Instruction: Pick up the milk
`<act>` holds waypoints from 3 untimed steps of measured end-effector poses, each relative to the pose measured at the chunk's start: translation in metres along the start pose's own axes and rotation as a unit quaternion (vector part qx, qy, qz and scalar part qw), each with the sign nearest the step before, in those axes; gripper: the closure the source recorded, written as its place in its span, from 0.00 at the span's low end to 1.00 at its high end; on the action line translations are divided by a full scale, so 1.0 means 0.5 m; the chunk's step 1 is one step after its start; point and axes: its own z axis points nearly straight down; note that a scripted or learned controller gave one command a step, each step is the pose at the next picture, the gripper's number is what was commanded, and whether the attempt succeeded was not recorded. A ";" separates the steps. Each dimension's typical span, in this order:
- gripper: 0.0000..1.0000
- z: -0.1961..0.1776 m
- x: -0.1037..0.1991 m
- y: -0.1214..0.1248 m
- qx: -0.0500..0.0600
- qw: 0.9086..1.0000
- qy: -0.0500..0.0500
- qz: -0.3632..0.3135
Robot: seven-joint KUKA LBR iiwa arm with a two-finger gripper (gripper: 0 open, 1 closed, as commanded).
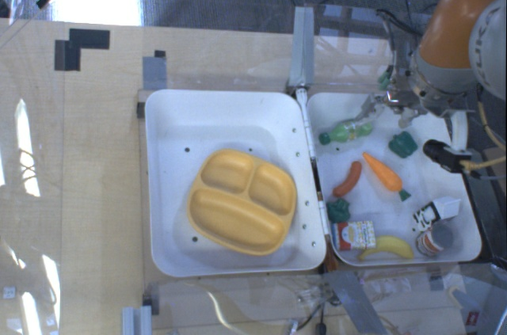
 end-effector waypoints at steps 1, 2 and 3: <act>0.00 0.004 -0.036 -0.183 -0.001 0.994 0.000 -0.107; 0.00 0.037 -0.156 -0.285 -0.001 0.980 -0.001 -0.200; 0.00 0.001 -0.066 -0.284 -0.001 0.996 -0.001 -0.085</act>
